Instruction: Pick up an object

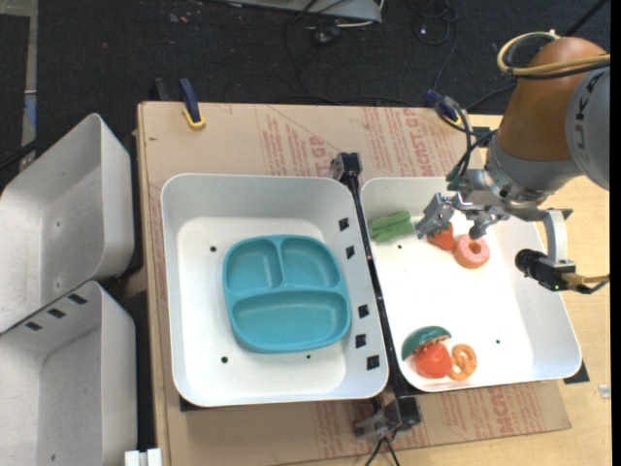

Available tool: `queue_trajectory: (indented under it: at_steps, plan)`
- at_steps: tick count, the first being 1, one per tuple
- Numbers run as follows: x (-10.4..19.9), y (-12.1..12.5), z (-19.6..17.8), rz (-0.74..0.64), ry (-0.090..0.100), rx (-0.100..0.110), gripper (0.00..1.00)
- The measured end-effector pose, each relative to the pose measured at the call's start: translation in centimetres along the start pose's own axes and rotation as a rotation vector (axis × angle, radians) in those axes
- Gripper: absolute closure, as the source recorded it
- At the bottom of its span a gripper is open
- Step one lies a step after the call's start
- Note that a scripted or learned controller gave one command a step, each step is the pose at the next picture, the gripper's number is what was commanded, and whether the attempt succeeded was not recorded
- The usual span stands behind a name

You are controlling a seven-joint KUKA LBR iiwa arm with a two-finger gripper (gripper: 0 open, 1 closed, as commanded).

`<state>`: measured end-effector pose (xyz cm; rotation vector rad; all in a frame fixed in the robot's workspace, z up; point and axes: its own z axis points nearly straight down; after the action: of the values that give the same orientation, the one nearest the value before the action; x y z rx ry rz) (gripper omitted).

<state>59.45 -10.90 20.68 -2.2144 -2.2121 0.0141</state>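
The right bin (pixel 543 343) holds several small toys. A green piece (pixel 389 226) lies near its upper left corner. A pink ring (pixel 474 251) and a small red piece (pixel 443 237) lie at the top middle. Near the front edge sit a red piece with a teal cap (pixel 430 350) and an orange ring (pixel 464 360). My gripper (pixel 456 219) hangs over the top of the right bin, directly above the red piece and the pink ring. Its fingers are spread, one finger (pixel 432 219) on the left, and nothing sits between them.
The left bin (pixel 189 260) carries a teal divided plate (pixel 286 292). Black clips line the divider between the two bins. Two white tubs (pixel 58 260) stand off the bench at the left. A black fitting with a cable (pixel 543 268) hangs at the right bin's right wall.
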Motion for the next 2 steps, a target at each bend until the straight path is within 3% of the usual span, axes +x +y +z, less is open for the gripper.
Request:
queue_trajectory:
  at_steps: [1,2]
  plan:
    - [0.0,0.3,-0.8,-0.002,-0.002,-0.014,0.0]
    - [-0.6,1.0,4.8,0.0,-0.002,-0.011,0.0]
